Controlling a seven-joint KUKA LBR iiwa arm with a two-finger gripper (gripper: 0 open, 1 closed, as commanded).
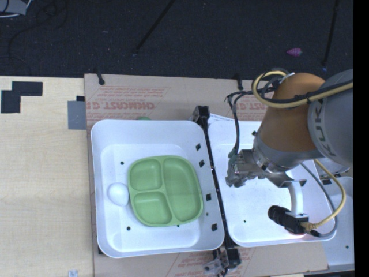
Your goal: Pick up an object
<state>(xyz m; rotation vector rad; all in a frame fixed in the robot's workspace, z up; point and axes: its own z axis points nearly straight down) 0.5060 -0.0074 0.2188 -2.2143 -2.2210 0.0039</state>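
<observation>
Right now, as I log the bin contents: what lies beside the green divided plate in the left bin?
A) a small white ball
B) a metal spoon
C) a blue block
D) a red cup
A: a small white ball rests at the left edge of the green divided plate, inside the left bin.

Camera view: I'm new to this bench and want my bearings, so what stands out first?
A light green plastic divided plate fills the middle of the left white bin, with a small white ball touching its left edge. The grey arm with its orange band looms over the right white bin.
</observation>
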